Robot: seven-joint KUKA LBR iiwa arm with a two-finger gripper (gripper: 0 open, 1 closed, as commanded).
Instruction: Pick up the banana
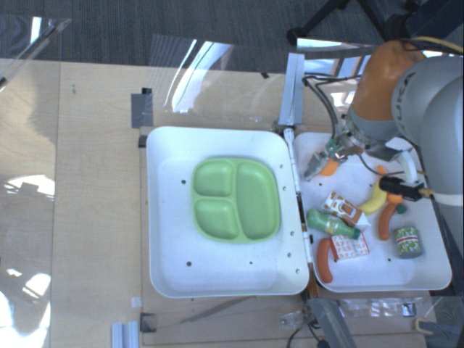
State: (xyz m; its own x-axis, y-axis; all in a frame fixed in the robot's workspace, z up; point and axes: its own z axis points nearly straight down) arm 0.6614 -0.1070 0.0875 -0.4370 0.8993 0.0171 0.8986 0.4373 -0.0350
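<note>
I am observing the jaws [317,164] hanging over the right bin's [428,278] upper left corner, beside an orange carrot [330,168]; I cannot tell their state. The banana [375,201] is lying well apart, toward the bin's middle right.

My grey arm [428,100] runs off the right edge and covers the back right corner of the right shallow white bin [377,278]. Yellow banana [375,200]: far end hidden under my wrist hardware. Small orange carrot-like piece [330,168] is too small to identify.
</note>
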